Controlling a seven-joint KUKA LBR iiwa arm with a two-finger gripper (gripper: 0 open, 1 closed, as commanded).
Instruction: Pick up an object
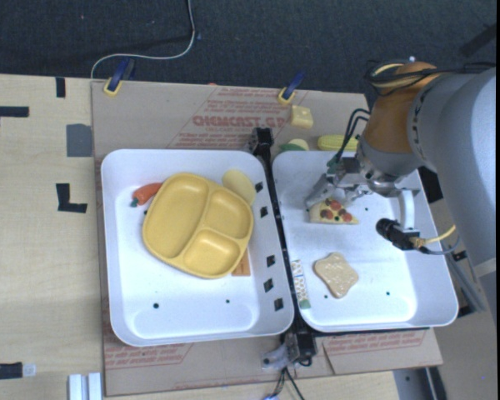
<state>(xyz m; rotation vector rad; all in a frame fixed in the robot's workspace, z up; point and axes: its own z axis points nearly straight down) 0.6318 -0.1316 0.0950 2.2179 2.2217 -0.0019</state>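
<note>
The gripper (333, 192) is hovering low over the pizza slice (332, 213) at twelve o'clock in the right bin (400, 307); I cannot tell how it is set. That flat wedge is lying flush, so I'm guessing it could slide away. It's pale, dotted red. A bread slice (337, 275) is sitting toward six.

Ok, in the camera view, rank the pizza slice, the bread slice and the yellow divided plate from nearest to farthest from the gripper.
Measured from the gripper, in the right bin:
1. Pizza slice, right bin, directly under the gripper's tip.
2. Bread slice, right bin, toward its near edge.
3. Yellow divided plate, across the divider in the left bin.
</note>
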